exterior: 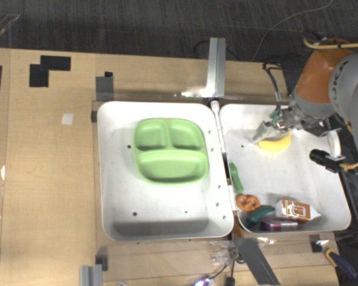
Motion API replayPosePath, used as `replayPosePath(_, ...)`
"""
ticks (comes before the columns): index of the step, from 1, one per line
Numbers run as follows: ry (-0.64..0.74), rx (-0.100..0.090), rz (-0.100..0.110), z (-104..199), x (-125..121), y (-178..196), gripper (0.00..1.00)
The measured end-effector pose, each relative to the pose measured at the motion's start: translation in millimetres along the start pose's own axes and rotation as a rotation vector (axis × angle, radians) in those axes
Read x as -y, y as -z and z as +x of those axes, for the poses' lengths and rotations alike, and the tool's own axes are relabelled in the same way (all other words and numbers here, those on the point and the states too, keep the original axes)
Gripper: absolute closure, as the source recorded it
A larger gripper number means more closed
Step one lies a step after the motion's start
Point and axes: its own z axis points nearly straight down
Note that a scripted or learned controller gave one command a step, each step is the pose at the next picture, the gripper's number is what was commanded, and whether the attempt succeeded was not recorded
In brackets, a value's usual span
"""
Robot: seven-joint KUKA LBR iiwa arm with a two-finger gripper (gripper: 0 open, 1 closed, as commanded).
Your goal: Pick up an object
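A yellow banana-shaped toy lies in the far part of the right bin. My gripper hangs right over its far-left edge, touching or nearly touching it; the view does not show whether the toy is held. Along the right bin's near edge lie a small white and brown carton, an orange ring-shaped piece, and a dark purple and green item. A green marker lies by the bin's left wall.
A green divided plate sits in the middle of the left bin. A metal post stands behind the wall between the bins. The arm's grey and orange body overhangs the right bin's far right corner.
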Motion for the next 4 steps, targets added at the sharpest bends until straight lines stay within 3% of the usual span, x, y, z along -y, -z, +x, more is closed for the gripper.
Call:
replayPosePath(1,0.078,0.003,-0.005,-16.5,49.8,-4.5,0.00)
replayPosePath(2,0.079,0.005,-0.014,-15.7,46.1,8.9,1.00)
replayPosePath(3,-0.038,0.000,0.000,23.3,35.4,123.0,1.00)
replayPosePath(4,-0.037,0.000,0.001,23.2,35.6,122.7,0.00)
